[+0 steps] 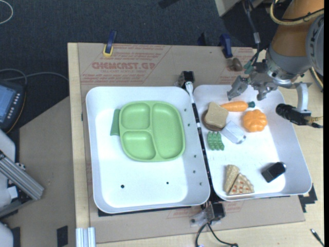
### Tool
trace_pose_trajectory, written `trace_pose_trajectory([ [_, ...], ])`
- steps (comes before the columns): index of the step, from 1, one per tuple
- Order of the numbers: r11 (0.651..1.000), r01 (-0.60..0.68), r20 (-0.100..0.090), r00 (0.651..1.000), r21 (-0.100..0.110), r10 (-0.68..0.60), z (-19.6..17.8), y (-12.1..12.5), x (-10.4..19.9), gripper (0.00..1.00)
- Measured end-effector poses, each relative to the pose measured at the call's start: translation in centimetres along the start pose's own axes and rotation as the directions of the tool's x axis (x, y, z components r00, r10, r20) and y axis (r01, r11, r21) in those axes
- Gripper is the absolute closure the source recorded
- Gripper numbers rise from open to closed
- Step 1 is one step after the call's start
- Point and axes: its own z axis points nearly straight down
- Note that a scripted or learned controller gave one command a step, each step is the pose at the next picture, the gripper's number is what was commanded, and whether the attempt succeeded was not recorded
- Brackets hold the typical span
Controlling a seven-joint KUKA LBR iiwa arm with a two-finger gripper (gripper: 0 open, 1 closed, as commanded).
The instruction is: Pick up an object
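End effector (250, 87) hovering over right bin (295, 138), fingers spread, nothing between them. Carrot (234, 106) just below, beside pumpkin (254, 120). Likely light, rigid, slick plastic; best grip across thick middle.

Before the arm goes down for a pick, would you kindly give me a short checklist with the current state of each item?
1. Gripper is above the right bin, near its far edge: ok.
2. Fingers spread with nothing between them: ok.
3. Closest candidate, the carrot, lies just below the gripper and is unobstructed from above: ok.
4. Carrot is clear of neighbours: not ok, its tip sits against the bread slice.
5. Orange pumpkin leaves room beside the carrot: cannot tell.
6. Green divided plate in the left bin is out of the arm's path: ok.
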Motion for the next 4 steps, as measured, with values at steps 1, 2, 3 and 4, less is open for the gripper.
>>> trace_pose_trajectory([
  [1,1.000,0.000,0.000,1.000,0.005,0.000,4.4,-0.4,-0.2,0.00],
  [2,1.000,-0.001,0.000,1.000,0.005,0.001,9.0,-0.1,-0.8,0.00],
  [3,1.000,0.001,-0.002,1.000,-0.004,-0.001,10.8,0.2,-0.7,0.00],
  [4,1.000,0.001,0.000,1.000,-0.010,-0.001,9.5,0.4,-0.7,1.00],
])
